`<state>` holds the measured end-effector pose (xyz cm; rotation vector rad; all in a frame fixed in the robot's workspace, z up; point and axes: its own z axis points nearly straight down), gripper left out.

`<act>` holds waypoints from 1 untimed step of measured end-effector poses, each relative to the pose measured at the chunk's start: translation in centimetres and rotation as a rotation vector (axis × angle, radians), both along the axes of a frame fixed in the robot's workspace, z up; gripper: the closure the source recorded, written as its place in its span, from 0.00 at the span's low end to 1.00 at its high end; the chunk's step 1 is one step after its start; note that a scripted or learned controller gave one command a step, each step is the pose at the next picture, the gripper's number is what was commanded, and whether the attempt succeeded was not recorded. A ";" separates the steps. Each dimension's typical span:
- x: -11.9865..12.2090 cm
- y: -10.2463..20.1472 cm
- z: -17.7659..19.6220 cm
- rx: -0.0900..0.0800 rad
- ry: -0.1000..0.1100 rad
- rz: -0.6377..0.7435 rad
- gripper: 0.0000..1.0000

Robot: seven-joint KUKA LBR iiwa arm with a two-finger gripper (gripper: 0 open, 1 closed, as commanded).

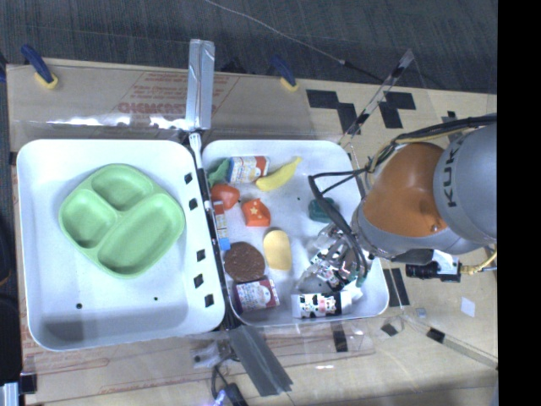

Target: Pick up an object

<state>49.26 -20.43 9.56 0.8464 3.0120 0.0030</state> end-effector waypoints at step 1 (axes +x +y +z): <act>14.1 4.6 -0.5 0.003 0.022 -0.024 0.00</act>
